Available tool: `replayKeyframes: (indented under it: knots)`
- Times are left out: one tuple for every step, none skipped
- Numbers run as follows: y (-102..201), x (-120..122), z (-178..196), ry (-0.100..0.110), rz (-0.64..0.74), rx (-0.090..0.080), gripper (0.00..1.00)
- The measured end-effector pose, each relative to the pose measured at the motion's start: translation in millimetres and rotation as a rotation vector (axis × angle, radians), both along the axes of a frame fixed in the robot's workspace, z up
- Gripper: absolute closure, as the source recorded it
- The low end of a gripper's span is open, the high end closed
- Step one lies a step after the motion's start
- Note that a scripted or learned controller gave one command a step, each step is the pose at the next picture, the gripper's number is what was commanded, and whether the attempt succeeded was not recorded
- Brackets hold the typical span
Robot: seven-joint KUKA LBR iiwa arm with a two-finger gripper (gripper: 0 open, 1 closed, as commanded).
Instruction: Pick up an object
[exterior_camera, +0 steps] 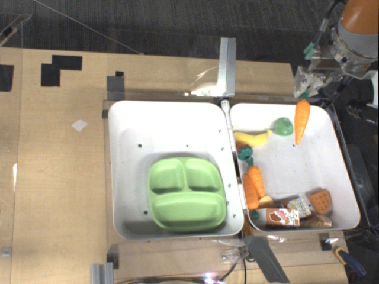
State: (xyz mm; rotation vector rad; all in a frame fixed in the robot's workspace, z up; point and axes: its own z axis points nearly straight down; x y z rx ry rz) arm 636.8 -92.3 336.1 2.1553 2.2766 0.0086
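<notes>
1. the gripper [308, 93] hangs at the far right corner of the right bin [346, 215], above its rim, with the grey arm and orange band leading off the top right.
2. a carrot [301, 120] hangs point down just below the gripper, its top end meeting the gripper's tip; it looks pinched there and lifted off the bin floor, though the fingers themselves are too small and dark to make out singly (so the hold is a judgement, not a certainty).
3. held by its thick end, the carrot dangles upright, which is likely why it sits vertical while everything else lies flat.
4. the rest of the right bin's load stays on the floor: a green ball [283, 126] beside a banana [252, 138] near the far wall, a second carrot [254, 186] along the dividing wall, and a snack packet [284, 216] and a waffle-like piece [320, 201] at the near edge.
5. the left bin [127, 129] holds a green divided plate [187, 193], well apart from the gripper.
6. both bins sit on a pale wooden bench [53, 176] with black tape marks at the far left; beyond it is dark carpeted floor.
</notes>
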Motion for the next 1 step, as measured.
replayKeyframes:
  knots:
    - [34.4, -56.2, -62.3, 0.004, 0.108, 0.000, 1.00]
